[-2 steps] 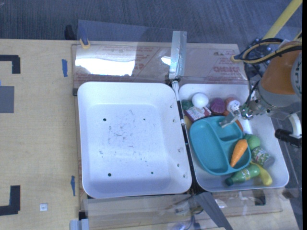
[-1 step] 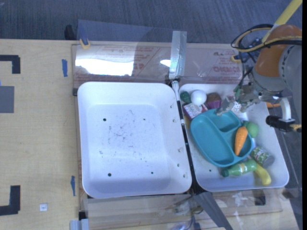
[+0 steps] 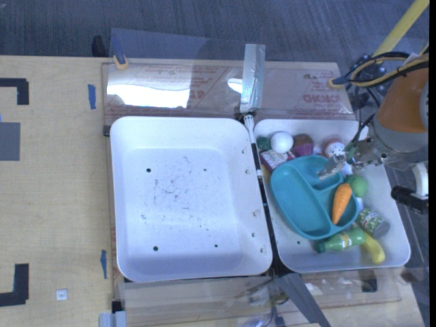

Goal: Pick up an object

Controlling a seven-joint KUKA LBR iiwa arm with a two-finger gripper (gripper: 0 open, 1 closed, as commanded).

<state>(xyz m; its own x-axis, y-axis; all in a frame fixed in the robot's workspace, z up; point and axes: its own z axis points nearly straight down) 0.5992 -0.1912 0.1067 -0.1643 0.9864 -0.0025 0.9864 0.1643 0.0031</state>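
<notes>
The right bin (image 3: 398, 254) holds a heap of small toys. A teal divided dish (image 3: 303, 196) lies tilted in its middle, and an orange carrot (image 3: 341, 203) rests on the dish's right rim. My gripper (image 3: 338, 162) hangs low over the dish's upper right corner, beside a pale pink ball (image 3: 333, 147) and a green round piece (image 3: 357, 186). From the right edge the arm with its orange band (image 3: 403, 107) reaches in above it. I see nothing lifted off the heap.
A white egg (image 3: 281, 142), a brown piece (image 3: 304, 144) and a pink packet (image 3: 274, 159) lie along the right bin's back. A green bottle (image 3: 338, 242), a yellow banana (image 3: 374, 251) and a small can (image 3: 372, 221) sit at its front. The left bin (image 3: 129, 142) adjoins it.
</notes>
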